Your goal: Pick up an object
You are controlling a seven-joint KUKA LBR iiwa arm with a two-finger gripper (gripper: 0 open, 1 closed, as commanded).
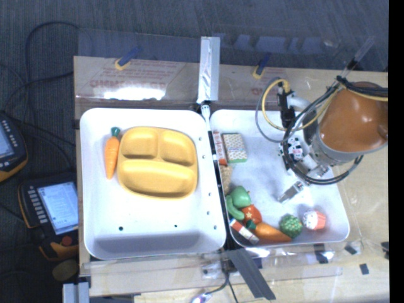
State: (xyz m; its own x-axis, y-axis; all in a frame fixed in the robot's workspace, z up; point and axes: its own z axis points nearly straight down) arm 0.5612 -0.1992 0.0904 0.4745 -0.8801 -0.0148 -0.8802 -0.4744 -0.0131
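Observation:
My gripper [289, 192] hangs over the right bin [334, 197], above bare white floor near its middle. Below and to its left lie a green pepper [238, 197], a red toy with a star [250, 214] and an orange carrot [271, 232]. A green broccoli [290, 225] and a red-and-white toy [313, 219] sit just below the gripper, by the bin's front wall. A small patterned box [234, 148] rests at the bin's back left. I see nothing held in the gripper.
The left bin [95, 232] holds a yellow divided tray [158, 161] with a second carrot [112, 154] beside it at the left. The arm's orange band [353, 126] and looping cables [278, 109] hang over the right bin's back right corner.

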